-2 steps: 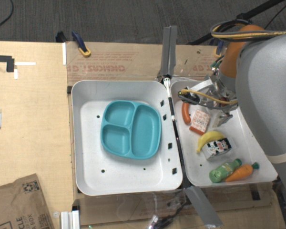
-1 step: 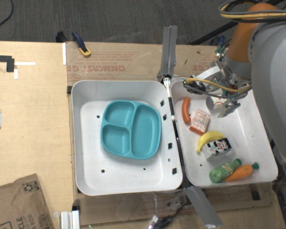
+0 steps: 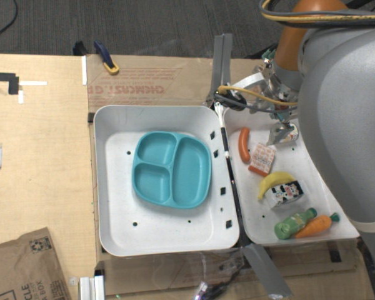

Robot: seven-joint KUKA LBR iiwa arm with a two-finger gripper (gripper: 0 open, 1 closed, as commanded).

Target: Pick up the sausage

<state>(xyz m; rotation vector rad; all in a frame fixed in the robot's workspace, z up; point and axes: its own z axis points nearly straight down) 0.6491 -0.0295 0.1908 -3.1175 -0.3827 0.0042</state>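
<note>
So we're looking at the sausage [image 3: 244, 144] lying in the right bin [image 3: 322, 214] near its left wall, long axis running roughly top to bottom of the view. The tool [image 3: 282, 133] is hovering just to its right and a bit farther back. We honestly can't tell how its business end is set; nothing's visibly in it.

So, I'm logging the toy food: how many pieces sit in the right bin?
6: red sausage, snack packet, yellow banana, small carton, green bottle, orange carrot. The arm may hide more.
</note>
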